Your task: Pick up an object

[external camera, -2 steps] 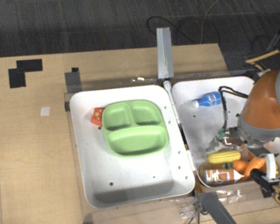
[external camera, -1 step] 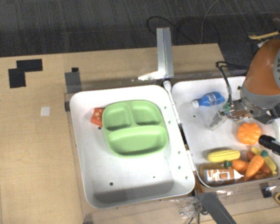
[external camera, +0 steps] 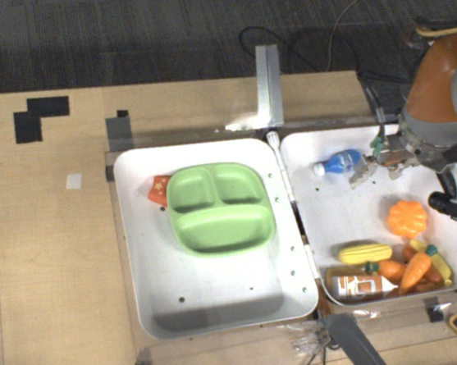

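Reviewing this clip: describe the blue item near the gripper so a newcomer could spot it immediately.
Find the right-hand bin. Near its far wall, just left of the gripper, lies a small blue bottle with a white cap. It is the bin's sole blue item; the rest are orange or yellow.

The pale wood-look bench (external camera: 49,266) has a smooth, matt laminate face. Both shallow white plastic bins (external camera: 220,315) look smooth with a soft sheen. In the left one, the light green divided plastic tray (external camera: 219,206) is matt and even. In the right bin, the small blue plastic bottle (external camera: 339,163) looks glossy, the orange toy pumpkin (external camera: 406,218) and yellow toy corn cob (external camera: 364,252) look like shiny moulded plastic. The upright grey metal post (external camera: 269,86) at upper centre has a brushed finish. The dark floor (external camera: 151,22) at the top looks like rough carpet.
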`<state>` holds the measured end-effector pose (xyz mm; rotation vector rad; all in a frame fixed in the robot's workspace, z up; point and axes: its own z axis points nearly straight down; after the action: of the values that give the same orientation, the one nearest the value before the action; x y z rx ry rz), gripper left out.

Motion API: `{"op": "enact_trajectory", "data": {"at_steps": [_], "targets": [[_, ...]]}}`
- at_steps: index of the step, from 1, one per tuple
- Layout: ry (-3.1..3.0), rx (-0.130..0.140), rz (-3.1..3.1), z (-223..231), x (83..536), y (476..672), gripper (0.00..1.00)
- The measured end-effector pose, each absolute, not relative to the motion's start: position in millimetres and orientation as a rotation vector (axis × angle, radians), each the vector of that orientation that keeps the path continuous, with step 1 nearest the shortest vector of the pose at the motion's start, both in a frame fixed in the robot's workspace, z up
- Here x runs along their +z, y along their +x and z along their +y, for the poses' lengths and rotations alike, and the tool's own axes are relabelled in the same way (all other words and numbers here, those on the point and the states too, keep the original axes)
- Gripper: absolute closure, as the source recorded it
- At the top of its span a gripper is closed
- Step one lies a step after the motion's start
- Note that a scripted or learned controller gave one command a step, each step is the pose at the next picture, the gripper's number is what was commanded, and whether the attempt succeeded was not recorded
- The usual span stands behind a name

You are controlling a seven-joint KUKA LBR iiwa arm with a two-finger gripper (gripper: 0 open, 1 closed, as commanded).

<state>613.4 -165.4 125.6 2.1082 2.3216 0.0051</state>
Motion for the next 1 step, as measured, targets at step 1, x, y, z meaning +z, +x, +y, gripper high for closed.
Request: {"op": "enact_trajectory", "data": {"at_steps": [1], "targets": [[2.205,-0.016,2.254,-134.1,85.5,666.3,0.00]]}}
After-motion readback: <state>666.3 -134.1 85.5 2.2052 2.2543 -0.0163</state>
